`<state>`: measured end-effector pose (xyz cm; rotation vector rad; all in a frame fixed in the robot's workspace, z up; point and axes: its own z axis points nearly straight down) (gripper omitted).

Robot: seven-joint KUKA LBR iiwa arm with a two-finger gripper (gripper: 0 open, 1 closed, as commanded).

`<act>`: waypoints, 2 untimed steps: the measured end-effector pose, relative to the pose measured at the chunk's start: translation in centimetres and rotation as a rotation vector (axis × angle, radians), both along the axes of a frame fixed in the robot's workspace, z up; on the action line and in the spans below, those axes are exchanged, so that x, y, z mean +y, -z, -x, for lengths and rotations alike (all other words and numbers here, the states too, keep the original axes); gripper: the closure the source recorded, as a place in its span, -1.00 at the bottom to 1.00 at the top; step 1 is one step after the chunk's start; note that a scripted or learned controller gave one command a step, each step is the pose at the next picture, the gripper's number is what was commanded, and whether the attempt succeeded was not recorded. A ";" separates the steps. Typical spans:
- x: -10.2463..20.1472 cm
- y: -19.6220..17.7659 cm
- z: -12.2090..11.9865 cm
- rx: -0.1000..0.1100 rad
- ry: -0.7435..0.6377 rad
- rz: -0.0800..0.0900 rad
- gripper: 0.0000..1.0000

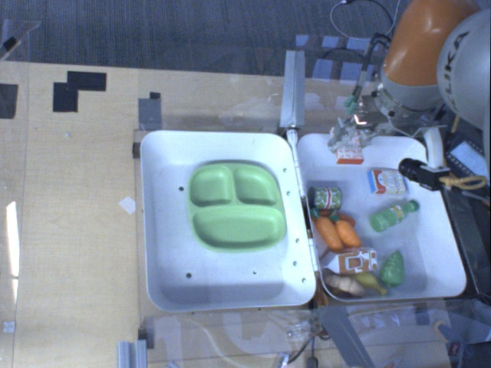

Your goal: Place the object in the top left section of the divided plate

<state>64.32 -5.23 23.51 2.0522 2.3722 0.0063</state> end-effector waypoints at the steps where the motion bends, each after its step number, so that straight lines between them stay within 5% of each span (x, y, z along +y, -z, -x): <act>1: 7.8 5.0 -1.6 0.003 0.036 -0.002 1.00; 2: 14.5 5.0 -1.2 0.002 -0.008 -0.002 1.00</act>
